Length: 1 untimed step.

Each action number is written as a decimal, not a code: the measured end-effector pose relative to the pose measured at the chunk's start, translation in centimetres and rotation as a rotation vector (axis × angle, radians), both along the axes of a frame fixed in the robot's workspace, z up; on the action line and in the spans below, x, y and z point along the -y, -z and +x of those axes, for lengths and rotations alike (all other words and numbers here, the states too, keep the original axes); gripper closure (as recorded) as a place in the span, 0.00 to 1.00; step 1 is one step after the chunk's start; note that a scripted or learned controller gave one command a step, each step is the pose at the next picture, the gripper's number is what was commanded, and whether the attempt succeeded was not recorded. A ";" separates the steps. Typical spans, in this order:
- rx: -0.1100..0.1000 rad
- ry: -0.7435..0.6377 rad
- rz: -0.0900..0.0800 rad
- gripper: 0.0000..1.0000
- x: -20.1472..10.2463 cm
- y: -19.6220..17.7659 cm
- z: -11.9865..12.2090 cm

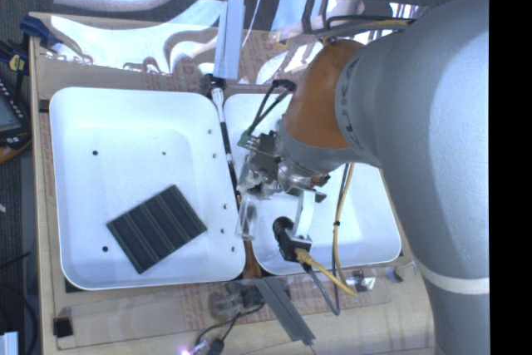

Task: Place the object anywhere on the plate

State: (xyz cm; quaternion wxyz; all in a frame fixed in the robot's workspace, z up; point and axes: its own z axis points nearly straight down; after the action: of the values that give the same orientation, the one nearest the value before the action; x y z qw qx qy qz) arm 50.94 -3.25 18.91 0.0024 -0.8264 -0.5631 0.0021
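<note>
Your gripper (273, 220) hangs low over the left part of the right bin (378, 241), close to the wall it shares with the left bin (75, 170). Its two fingers (247, 216) stand apart, one pale and near the divider, the other to its right, and nothing sits between them that you can make out. You are carrying nothing, by the look of it.

The likely trouble from here: the bulk of the arm (432, 137) hides most of the right bin's floor, so you cannot tell whether an object lies under the wrist. If the fingers close now, they may close on air, or catch the bin wall, being so near the divider. The yellow cable (337, 274) trailing by the gripper could also snag on the rim.

In the left bin lies a dark ribbed rectangular plate (156, 229), flat, toward the near corner and turned at an angle. Nothing rests on it, so the placing is not yet done. The bins sit on the tabletop (166, 303).
</note>
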 end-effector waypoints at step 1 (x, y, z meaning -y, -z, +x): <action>-0.002 -0.167 -0.001 1.00 -11.7 0.0 -3.3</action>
State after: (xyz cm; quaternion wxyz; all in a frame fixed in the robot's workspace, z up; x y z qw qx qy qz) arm 47.61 8.45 18.87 0.0026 -0.7765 -0.6301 0.0033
